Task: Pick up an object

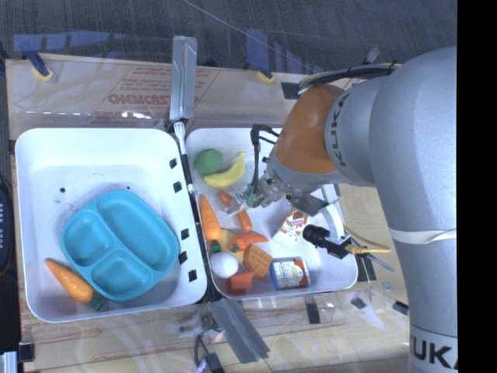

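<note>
Right bin (342, 280): banana (227, 174) and green ball (208, 161) at far-left corner; long carrot (210, 217) along left wall; white egg (225, 266), waffle (258, 259), can (290, 273) near front edge
Gripper (252, 195): low over bin middle, just right of banana; finger spread cannot be told
Left bin (31, 150): smooth blue divided plate (120, 243), carrot (70, 280) at front-left corner

Both bins, the left bin (31, 162) and the right bin (233, 140), look like smooth, glossy white plastic. The blue divided tray (120, 243) looks like matt plastic. The arm (404, 154) has a smooth grey shell, its orange band (307, 138) shiny. The can (289, 273) carries a glossy paper label.
</note>
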Controlling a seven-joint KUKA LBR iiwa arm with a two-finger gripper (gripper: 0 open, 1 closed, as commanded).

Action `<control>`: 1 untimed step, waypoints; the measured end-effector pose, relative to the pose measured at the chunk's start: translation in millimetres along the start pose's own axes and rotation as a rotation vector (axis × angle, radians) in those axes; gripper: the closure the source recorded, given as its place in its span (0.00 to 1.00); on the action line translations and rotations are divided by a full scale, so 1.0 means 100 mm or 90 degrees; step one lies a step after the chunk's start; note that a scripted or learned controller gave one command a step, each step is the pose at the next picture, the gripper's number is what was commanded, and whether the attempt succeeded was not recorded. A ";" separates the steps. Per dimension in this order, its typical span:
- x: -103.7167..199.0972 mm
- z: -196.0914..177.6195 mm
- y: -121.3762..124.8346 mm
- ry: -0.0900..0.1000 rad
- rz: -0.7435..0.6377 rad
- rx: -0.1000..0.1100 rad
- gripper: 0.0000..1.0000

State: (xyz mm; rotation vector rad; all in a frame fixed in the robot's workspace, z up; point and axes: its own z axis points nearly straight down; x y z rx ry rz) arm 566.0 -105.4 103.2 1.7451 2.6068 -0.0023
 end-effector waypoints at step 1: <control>0.37 -0.93 0.80 0.002 -0.009 -0.004 1.00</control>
